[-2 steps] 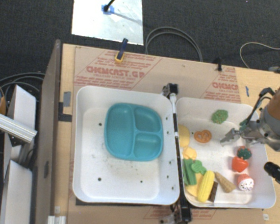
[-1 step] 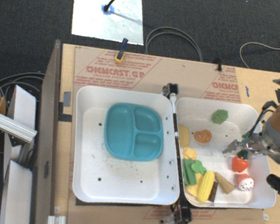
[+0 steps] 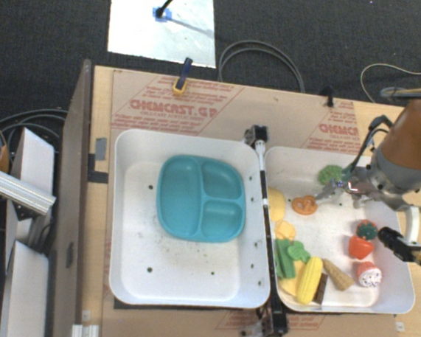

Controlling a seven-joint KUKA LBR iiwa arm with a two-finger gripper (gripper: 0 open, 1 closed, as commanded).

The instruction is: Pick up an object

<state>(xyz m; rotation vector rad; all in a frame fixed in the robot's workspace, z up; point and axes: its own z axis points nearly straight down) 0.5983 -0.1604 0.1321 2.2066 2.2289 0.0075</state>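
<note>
The claw [image 3: 336,188] hung over the upper part of the right bin [image 3: 406,294], beside the green leafy toy [image 3: 331,173]; its tips looked spread with nothing between them, though the view was poor. Toys crowded that bin's lower half: corn [image 3: 309,279], a strawberry [image 3: 360,247]. The left bin [image 3: 128,215] held a teal plate [image 3: 200,199], with open floor near its edges.
</note>
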